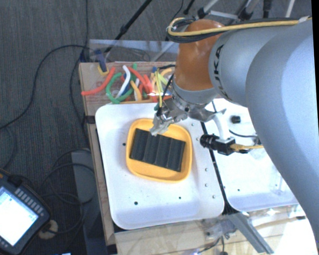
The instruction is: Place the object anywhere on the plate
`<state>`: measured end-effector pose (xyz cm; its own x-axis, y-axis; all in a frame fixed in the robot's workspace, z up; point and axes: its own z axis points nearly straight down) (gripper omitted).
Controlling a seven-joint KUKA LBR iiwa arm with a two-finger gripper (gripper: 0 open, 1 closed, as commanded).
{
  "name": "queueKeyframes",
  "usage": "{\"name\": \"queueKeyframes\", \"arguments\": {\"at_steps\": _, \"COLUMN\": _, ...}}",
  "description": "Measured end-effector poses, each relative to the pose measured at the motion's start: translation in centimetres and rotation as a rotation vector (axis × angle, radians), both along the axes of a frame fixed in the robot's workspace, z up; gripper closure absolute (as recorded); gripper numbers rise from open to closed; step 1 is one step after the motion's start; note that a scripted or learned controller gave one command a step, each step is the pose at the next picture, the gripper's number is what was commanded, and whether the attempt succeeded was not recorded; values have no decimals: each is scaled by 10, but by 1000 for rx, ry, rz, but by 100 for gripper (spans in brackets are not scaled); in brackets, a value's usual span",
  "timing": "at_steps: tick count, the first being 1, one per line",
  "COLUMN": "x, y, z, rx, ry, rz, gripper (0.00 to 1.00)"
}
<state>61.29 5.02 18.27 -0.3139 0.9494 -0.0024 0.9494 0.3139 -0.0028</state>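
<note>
Leftmost, a handheld controller with a lit screen (11, 214) lies on the floor at about eight o'clock, black cables (44, 99) trailing above it. Next comes the table (92, 85), with a tangle of coloured cords (125, 82) at its eleven o'clock end. Below them sits the left white bin (121, 202), and inside it the yellow plate (161, 175), near the bin's middle. A dark ribbed object (156, 150) lies flat on the plate, covering most of it. At the object's one o'clock corner the tool (160, 123) touches down; how wide it stands cannot be told, nor whether it grips anything. The grey arm (275, 79) fills the right, over the right bin (250, 197).
</note>
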Motion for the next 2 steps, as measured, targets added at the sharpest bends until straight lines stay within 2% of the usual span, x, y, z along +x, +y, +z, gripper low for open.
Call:
{"name": "queueKeyframes", "arguments": {"at_steps": 1, "x": 25, "y": 35, "z": 7, "rx": 0, "ry": -1, "rz": 135, "gripper": 100}}
{"name": "queueKeyframes", "arguments": {"at_steps": 2, "x": 25, "y": 35, "z": 7, "rx": 0, "ry": -1, "rz": 135, "gripper": 0}}
